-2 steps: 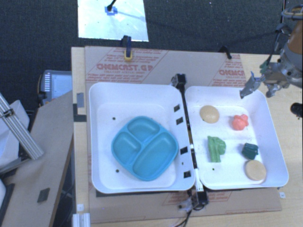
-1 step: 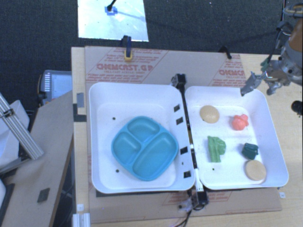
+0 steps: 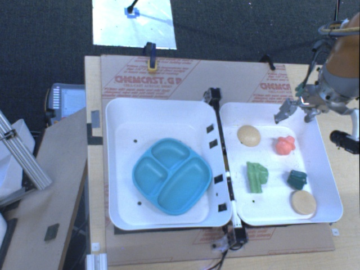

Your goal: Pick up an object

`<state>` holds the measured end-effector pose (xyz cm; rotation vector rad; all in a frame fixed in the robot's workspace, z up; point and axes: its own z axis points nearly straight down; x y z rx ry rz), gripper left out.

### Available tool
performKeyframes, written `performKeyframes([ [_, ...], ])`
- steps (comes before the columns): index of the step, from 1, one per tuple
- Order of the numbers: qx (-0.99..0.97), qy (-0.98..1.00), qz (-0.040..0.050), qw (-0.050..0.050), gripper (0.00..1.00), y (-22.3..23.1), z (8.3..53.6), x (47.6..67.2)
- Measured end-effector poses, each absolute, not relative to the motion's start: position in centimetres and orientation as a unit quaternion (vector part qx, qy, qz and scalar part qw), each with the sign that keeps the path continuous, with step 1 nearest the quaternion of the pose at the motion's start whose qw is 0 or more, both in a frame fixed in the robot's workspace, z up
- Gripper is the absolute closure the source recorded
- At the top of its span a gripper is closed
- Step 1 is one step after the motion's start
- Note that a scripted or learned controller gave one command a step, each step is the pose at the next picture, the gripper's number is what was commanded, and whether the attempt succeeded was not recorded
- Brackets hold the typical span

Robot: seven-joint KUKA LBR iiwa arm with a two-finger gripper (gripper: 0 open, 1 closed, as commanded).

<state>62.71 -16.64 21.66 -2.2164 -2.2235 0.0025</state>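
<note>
The right bin (image 3: 323,151) holds several small objects: a tan bun-like ball (image 3: 248,135), an orange-red lumpy piece (image 3: 285,144), a green leafy piece (image 3: 256,176), a dark teal block (image 3: 297,179) and a flat tan disc (image 3: 303,202). My gripper (image 3: 296,116) hangs over the bin's far edge, beyond the orange-red piece and to the right of the tan ball. Its two fingers are spread apart, open, with nothing between them.
A blue divided plate (image 3: 171,175) lies in the left bin (image 3: 121,151). A black divider with clips (image 3: 216,134) separates the bins. Cardboard (image 3: 185,77) lies behind the bins, and a silver sheet (image 3: 135,16) lies farther back.
</note>
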Motion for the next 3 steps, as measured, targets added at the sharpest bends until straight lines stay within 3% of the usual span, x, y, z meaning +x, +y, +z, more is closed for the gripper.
performKeyframes([
  [2, -0.706, -0.708, 0.0004, 0.0, 0.0, -17.2, 9.3, 62.6],
  [3, -0.706, -0.708, -0.0012, -0.002, 1.0, -17.2, 10.7, 62.8],
])
